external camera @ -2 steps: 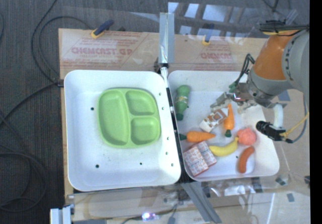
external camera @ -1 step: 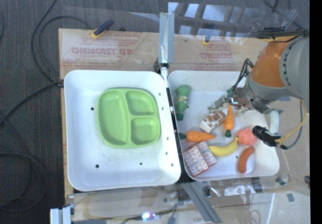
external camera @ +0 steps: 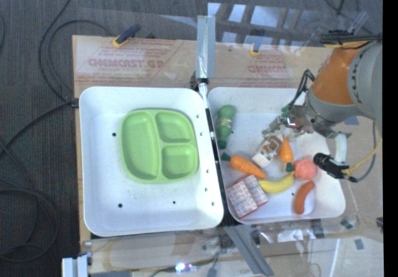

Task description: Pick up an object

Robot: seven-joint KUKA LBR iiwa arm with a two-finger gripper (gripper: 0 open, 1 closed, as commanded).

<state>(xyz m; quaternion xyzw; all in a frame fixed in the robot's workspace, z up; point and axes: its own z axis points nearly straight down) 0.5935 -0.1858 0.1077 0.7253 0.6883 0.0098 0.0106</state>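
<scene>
The gripper (external camera: 281, 127) hangs over the right bin (external camera: 249, 103), right above a small carton (external camera: 268, 149) and carrot (external camera: 286, 151). Banana (external camera: 277, 184), sausage (external camera: 303, 197) and green bottle (external camera: 224, 124) crowd around; can't tell its grip.

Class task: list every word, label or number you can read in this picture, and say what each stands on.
"CHEMCAST": faint mirrored red print on the board behind the left bin, and again behind the right bin; smaller words too blurred.
Small carton: print too small.
Red-and-white packet: print too small.
</scene>
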